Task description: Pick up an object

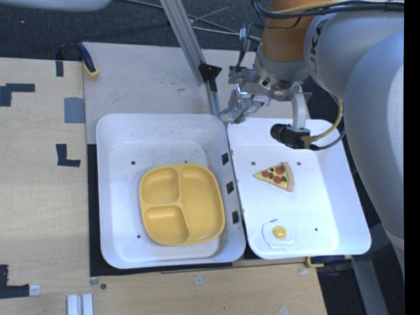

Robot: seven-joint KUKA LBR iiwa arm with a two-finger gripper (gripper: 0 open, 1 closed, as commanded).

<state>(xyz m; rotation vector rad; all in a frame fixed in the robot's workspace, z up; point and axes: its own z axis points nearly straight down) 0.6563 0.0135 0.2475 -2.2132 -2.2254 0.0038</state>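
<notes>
Bins number two, both shallow white plastic: the left bin is holding one yellow three-compartment plastic plate, and the right bin is holding one triangular toy pizza slice with red toppings and one toy fried egg. Beyond the right bin's far-left corner, the two-finger gripper is hovering, its state impossible to tell.
</notes>
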